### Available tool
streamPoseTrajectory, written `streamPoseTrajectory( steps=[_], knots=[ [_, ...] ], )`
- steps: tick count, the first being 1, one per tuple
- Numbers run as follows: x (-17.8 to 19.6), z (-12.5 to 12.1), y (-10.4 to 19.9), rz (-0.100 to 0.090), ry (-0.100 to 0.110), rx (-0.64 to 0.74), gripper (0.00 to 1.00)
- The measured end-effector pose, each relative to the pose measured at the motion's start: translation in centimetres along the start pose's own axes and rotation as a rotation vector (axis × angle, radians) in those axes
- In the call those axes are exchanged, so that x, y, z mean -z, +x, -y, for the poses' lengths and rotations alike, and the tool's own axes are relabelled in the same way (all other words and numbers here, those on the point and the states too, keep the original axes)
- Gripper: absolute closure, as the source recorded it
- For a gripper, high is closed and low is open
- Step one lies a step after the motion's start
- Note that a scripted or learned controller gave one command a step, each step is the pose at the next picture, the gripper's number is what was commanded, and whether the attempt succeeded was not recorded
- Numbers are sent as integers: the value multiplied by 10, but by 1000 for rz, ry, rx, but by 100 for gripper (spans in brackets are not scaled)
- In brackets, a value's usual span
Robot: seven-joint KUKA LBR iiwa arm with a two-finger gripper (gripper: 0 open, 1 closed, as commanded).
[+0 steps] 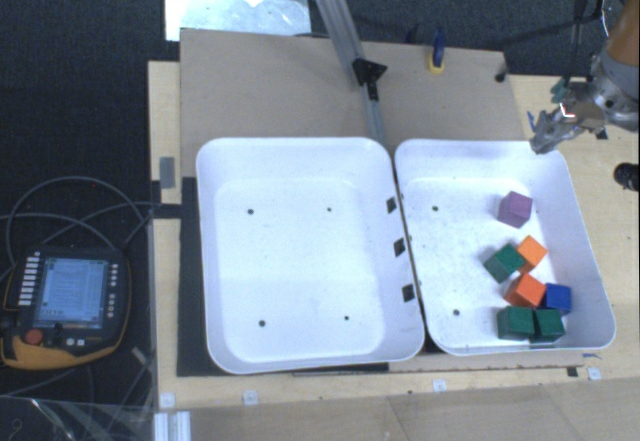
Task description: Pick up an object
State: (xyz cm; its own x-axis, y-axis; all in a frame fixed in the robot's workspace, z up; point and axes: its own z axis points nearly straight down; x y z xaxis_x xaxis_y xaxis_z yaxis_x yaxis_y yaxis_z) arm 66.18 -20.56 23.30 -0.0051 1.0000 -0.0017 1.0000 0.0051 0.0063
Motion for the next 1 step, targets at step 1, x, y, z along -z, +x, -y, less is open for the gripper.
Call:
streamPoseTrajectory(
  steps=[1],
  knots=[
    [9,3,59,-4,3,6,100]
  ],
)
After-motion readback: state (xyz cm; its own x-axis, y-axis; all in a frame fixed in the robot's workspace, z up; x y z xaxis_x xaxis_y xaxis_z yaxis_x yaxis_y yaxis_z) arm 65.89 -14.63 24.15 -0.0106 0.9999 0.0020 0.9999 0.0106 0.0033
